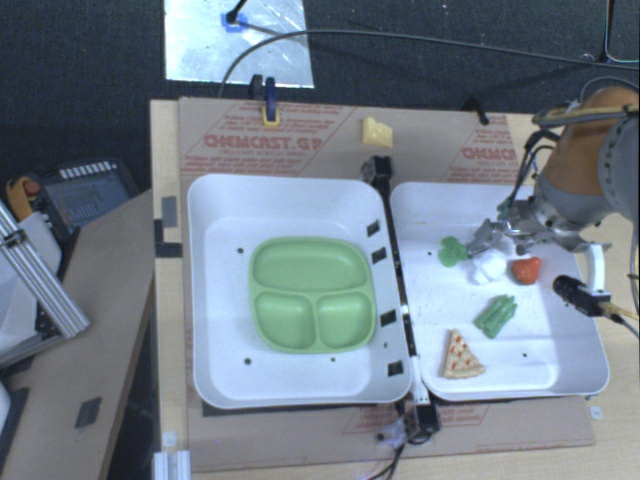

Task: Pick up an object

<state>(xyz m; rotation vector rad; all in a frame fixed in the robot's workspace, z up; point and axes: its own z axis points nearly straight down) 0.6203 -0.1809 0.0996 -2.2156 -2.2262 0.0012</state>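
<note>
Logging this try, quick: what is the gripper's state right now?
Gripper: low over the right bin, by the white object; grip state cannot be told, nothing visibly held.

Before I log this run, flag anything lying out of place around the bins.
One item: a yellow cheese wedge lies on the cardboard behind the bins, outside both. The other toy foods, such as the pizza slice, lie in the right bin; the green divided plate sits in the left bin.

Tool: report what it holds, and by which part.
Cannot be told. The tool hangs low over the right bin, close above a white piece; no object shows between its tips.
</note>
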